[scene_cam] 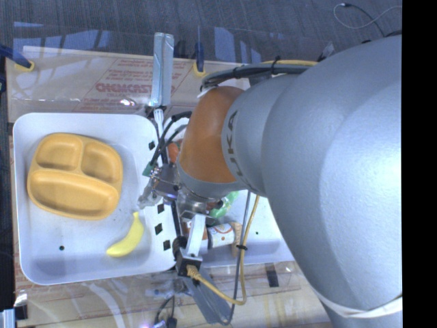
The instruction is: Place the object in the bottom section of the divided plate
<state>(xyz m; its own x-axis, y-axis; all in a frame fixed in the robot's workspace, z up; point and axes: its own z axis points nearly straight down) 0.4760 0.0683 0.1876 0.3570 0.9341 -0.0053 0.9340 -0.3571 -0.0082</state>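
Note:
A yellow divided plate (74, 174) lies in the left bin, with two small sections at its top and one long section along its bottom. A yellow banana (128, 239) rests on the bin floor just to the lower right of the plate. The arm's orange band and wrist (205, 149) hang over the seam between the two bins. The gripper (158, 183) sits below the wrist at the left bin's right wall, right of the plate and above the banana; the wrist and cables cover much of it.
The left white bin (41, 265) holds the plate and the banana. The right bin is mostly covered by the arm; a green item (224, 207) and a small orange-and-white item (222, 234) peek out beneath the wrist. Cables hang by the front edge.

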